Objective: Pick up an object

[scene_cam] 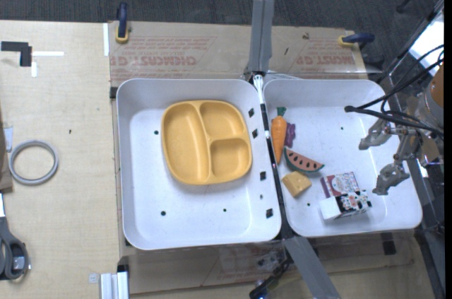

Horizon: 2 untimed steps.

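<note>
Two white bins (134, 170) share the bench; the tool (382, 160) hangs open, holding nothing.

Bright, even overhead light; soft shadows, mild glare on white bins (134, 220).

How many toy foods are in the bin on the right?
3. A carrot lies along the right bin's left wall, a watermelon slice sits just below it, and a cheese wedge sits below that. None looks hidden.

Robot lab; clamped bench (56, 92), white bins (134, 220).
</note>
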{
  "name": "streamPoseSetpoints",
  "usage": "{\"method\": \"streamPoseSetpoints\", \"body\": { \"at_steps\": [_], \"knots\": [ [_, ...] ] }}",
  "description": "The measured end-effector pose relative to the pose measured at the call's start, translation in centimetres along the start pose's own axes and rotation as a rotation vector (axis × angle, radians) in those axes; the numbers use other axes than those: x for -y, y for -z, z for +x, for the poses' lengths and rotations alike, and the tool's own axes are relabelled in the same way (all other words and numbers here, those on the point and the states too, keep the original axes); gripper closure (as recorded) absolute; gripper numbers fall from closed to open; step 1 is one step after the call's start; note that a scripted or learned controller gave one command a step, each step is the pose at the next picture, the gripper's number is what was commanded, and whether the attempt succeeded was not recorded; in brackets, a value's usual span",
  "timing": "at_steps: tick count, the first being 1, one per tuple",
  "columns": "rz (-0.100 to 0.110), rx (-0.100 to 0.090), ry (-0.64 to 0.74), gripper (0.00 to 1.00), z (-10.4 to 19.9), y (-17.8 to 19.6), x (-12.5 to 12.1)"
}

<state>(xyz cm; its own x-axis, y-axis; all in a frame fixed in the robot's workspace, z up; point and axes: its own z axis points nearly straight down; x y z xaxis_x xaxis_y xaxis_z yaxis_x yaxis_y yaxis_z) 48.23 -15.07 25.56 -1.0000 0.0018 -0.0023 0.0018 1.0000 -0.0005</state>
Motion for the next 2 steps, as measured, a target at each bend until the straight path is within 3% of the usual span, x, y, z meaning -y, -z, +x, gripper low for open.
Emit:
{"method": "streamPoseSetpoints", "body": {
  "at_steps": [1, 2],
  "knots": [
    [0.0, -0.003, -0.229, 0.0, -0.3, -15.0, -3.6],
    [0.001, 0.001, -0.542, 0.0, -11.1, -14.6, -5.9]
  ]
}}
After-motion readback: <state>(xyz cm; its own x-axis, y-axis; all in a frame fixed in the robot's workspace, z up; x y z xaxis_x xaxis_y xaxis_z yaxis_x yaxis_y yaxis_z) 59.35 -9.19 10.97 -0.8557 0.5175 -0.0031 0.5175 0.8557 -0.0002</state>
